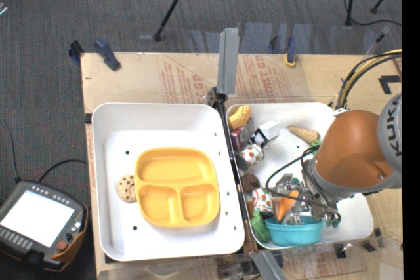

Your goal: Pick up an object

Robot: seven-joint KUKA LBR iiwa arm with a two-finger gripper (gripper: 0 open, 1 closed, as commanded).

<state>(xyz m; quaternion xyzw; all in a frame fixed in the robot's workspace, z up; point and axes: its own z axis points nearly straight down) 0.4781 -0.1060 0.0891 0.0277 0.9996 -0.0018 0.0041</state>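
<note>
While the gripper [303,206] hangs low in the right bin [357,223], I can't tell its state; it sits above a glossy teal bowl [295,231] beside a tapered orange carrot [285,208].

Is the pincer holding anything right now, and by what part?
Cannot be told. The pincer hangs low over the right bin, just above the teal bowl and beside an orange carrot-like piece, with the wrist hiding any hold.

Single fixed camera above bench [164,75], slanted downward, both bins in frame.
</note>
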